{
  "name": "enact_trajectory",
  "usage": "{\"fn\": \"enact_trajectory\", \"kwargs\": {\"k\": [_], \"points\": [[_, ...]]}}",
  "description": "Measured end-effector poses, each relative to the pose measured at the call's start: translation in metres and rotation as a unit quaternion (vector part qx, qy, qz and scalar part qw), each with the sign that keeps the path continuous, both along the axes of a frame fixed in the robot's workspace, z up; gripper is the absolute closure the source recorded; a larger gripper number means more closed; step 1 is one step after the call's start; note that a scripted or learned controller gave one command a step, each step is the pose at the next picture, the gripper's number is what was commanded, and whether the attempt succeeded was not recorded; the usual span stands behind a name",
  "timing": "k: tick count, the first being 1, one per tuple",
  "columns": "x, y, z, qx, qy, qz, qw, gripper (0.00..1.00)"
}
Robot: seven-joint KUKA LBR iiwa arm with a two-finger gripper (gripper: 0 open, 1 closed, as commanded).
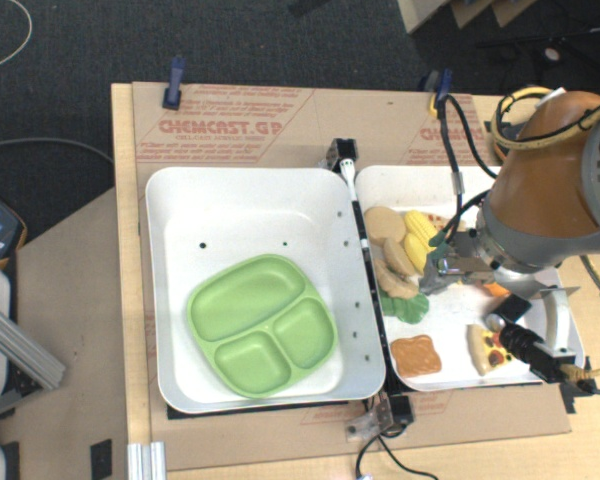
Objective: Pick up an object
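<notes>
Your arm hangs over the right bin; the claw sits low among toy foods, grip unreadable. Corn and bread lie just behind it, a green piece in front. Toast and pizza hug the near rim. Left of it, a green tray sits in the left bin, with open floor behind.

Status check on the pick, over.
Tool low in the right bin, among toy food. Nothing seen held. Green divided plate sits in the left bin, untouched.
</notes>
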State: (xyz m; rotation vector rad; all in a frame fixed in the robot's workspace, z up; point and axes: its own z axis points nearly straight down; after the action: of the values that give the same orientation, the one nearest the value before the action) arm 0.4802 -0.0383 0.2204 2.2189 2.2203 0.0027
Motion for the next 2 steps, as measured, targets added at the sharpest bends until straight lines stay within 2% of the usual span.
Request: {"fn": "enact_trajectory", "kwargs": {"k": [1,2], "points": [[0.043,-0.019,-0.038,-0.0006,0.001,-0.001,1.0000,1.00],[0.038,0.115,-0.015,0.0031,0.000,0.007,1.0000,1.00]]}}
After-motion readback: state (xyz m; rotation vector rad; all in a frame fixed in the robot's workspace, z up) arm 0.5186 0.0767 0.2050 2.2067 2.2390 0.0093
